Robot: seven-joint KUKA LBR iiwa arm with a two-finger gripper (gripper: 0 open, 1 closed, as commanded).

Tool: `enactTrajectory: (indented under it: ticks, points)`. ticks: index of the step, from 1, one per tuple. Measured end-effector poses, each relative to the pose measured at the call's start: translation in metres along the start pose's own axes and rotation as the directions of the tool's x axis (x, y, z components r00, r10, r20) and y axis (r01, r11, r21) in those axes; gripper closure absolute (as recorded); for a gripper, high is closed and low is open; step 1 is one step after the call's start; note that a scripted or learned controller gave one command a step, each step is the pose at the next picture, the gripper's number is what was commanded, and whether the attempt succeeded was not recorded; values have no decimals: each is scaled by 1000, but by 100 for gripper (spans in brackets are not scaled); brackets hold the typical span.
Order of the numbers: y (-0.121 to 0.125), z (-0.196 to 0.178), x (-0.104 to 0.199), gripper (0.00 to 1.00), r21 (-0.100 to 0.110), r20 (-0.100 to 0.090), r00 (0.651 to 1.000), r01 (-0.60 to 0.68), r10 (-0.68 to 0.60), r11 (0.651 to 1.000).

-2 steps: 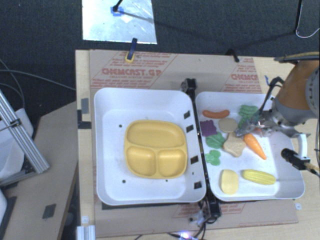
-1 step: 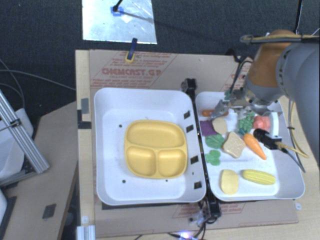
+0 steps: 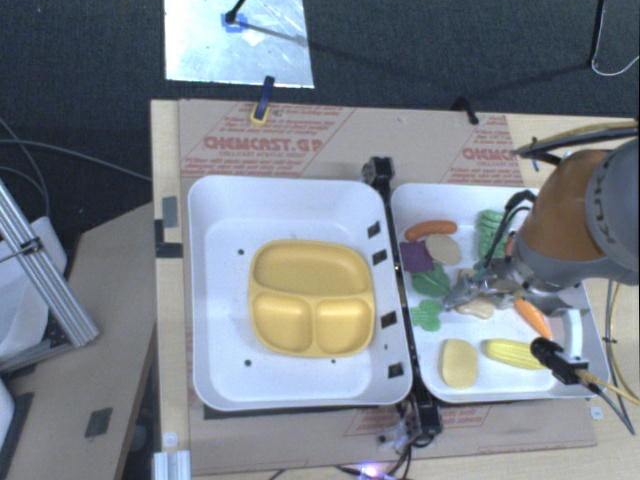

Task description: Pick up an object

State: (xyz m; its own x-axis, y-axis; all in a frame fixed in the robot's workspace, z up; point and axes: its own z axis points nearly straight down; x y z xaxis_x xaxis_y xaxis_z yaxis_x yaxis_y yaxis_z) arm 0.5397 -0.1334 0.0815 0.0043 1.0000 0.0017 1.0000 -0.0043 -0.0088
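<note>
On the left side of the counter point(image 3: 330, 133), the shallow white left bin point(image 3: 215, 268) holds a yellow plastic plate with three compartments point(image 3: 311, 298), lying flat near the bin's middle. A black hinge strip point(image 3: 392, 268) runs between the two bins. Just past it, the shallow white right bin point(image 3: 495, 383) carries a scatter of toy foods: an orange-red sausage point(image 3: 431, 230) near the top, a purple piece point(image 3: 415, 257) below it with a pale beige piece point(image 3: 444, 251) touching its right side, green leafy pieces point(image 3: 431, 283) under those, a pale yellow oval piece point(image 3: 459, 362) near the front wall, a yellow corn cob point(image 3: 512, 352) to its right, and an orange carrot point(image 3: 533, 318) above the corn. A green ribbed piece point(image 3: 490, 230) lies near the top. The grey arm with its orange band point(image 3: 565, 218) reaches in from the right, bent down over this bin, with the metallic hand point(image 3: 472, 291) low among the objects, just beside the green leafy pieces and above a beige piece point(image 3: 478, 310). Whether the hand grips anything cannot be told from this view.
</note>
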Motion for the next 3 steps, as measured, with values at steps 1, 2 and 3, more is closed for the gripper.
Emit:
enactTrajectory:
  ticks: [1, 2, 3]
  points:
    - [56, -5, -21, 0, -16, 4, 1000, 9, -9, 1000]
    - [100, -5, -75, 0, -15, 6, 1000, 6, -6, 1000]
    - [98, -15, -72, 100, -7, 2, 1000, 10, -10, 1000]
